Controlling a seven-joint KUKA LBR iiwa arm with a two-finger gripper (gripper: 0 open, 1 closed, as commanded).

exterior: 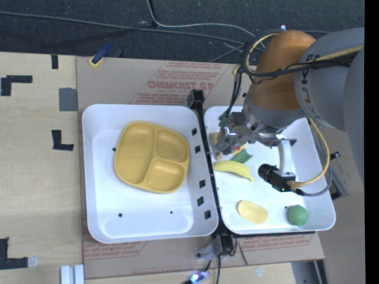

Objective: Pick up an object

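Banana [234, 170], right bin [317, 218], left-centre, just below my claw [224, 142]: light, stiff, smooth plastic by my judgement; I would grasp across its middle. Claw state: cannot tell.

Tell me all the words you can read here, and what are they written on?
"CHEMCAST GP": red print on the brown cardboard sheet under the bins, above the left bin.
The smaller red lines beneath it are too blurred to read.
More red print along the cardboard's bottom edge is also too blurred to read.
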